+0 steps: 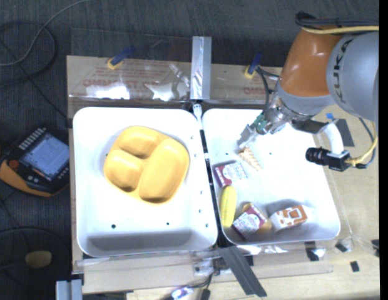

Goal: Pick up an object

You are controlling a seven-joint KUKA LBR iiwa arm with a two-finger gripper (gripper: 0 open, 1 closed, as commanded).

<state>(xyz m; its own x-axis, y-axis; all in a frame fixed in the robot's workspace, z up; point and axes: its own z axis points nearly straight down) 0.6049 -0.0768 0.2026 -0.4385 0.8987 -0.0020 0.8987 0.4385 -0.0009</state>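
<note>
My gripper (246, 139) hangs over the upper middle of the right bin (306, 186), pointing down and to the left. Just below its tip lies a small tan ridged piece (251, 160) on the bin floor; whether they touch I cannot tell. A maroon packet (230, 172) lies beside that piece to the left. Along the front of the bin are a yellow banana-like item (228, 206), a small maroon-and-white carton (249, 221) and an orange-and-white carton (289, 217). A large yellow lumpy object (146, 162) sits in the left bin (94, 230).
A raised divider (205, 167) separates the two bins. The arm's grey and orange wrist (316, 61) looms over the right bin's back right corner, with a black cable fitting (325, 157) beside it. A handheld pendant (37, 161) lies on the floor at left.
</note>
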